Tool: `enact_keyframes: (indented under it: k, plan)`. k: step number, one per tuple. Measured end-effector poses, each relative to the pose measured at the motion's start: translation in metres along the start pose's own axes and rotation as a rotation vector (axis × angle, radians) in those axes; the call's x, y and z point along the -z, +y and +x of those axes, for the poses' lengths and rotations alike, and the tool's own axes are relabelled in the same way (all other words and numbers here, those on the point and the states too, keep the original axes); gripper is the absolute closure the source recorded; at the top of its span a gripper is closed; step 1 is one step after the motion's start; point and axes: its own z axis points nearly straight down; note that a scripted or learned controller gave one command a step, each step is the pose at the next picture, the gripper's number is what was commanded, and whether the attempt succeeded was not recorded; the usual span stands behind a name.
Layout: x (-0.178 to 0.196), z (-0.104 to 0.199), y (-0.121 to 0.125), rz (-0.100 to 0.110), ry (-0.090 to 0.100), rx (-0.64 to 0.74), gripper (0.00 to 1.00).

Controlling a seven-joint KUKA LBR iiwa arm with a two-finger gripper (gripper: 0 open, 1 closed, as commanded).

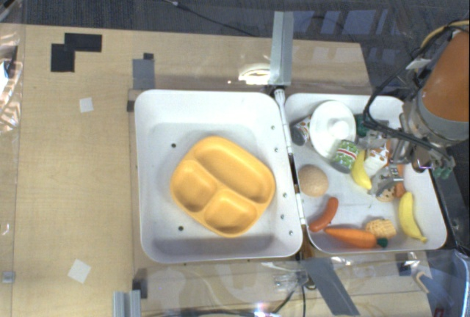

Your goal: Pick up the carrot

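**In the right bin, carrot not yet picked up**

In the right bin (439,235), at about six o'clock along its near wall, the carrot (352,237) lies flat on the floor, orange body pointing to nine o'clock and its dark green stub toward three. Nothing grips it. A red sausage-shaped toy (324,213) leans just beside it at ten o'clock, and a small knobbly tan piece (380,227) sits just beside its green end.

The gripper (387,180) hangs at about two o'clock from the carrot, near the bin's middle right, low among a small banana (360,175) and a second banana (408,217). Clutter and the wrist above it hide the tool's tip, so I cannot tell how wide it stands or whether anything is caught in it; certainly the carrot is not.

By my reading, the task is at its start: the approach to the carrot is not made, and the descent, the closing and the lift all remain. The left bin (147,183), with its yellow divided tray (223,185), plays no part.
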Motion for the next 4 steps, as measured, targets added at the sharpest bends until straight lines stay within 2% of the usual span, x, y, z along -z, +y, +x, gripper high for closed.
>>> enact_keyframes:
  k: [1, 2, 3, 4]
  plan:
    - [-0.117, 0.030, 0.000, 0.000, -0.002, -0.056, 0.00]
    - [-0.132, 0.034, 0.006, 0.002, -0.012, -0.084, 0.00]
    - [-0.042, -0.054, 0.017, -0.001, -0.011, -0.152, 0.00]
    - [-0.090, 0.012, 0.001, -0.001, 0.004, -0.188, 0.00]
